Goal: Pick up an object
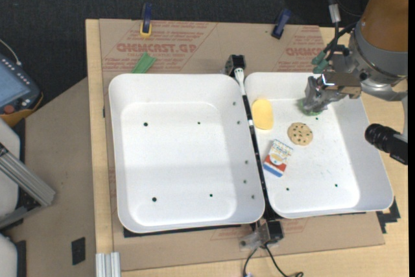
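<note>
claw (pixel 316 102) low in right bin (pixel 363 198) beside 1 cookie (pixel 300 133), 1 yellow block (pixel 262 113), 1 small carton (pixel 278 158).

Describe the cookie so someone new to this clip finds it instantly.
Look in the right bin, in its upper half. The cookie lies flat between the yellow block and the pincer, above the small carton. It is the one round, tan, dark-speckled disc.

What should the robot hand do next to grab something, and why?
Probably shift toward the round speckled cookie and lower over it. The metal gripper sits low in the right white bin, and the cookie lies nearest, apart from the yellow rounded block and small red-and-blue box.
</note>
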`<action>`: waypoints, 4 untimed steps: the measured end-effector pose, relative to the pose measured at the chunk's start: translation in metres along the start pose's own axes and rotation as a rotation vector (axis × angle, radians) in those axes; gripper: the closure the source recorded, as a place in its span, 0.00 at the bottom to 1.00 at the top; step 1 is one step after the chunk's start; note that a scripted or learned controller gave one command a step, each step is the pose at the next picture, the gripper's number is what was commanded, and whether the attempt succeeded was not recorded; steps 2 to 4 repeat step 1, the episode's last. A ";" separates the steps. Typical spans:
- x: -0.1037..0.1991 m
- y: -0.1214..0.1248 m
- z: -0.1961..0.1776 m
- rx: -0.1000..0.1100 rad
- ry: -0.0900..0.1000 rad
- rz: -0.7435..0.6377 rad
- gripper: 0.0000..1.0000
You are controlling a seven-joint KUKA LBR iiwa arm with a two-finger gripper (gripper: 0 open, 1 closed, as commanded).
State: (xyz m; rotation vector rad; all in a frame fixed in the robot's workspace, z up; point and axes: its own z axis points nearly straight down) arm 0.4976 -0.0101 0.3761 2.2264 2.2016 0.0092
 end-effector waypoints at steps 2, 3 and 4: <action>0.076 -0.022 0.076 0.022 0.005 -0.018 1.00; 0.076 -0.022 0.076 0.022 0.005 -0.018 1.00; 0.076 -0.022 0.076 0.022 0.005 -0.018 1.00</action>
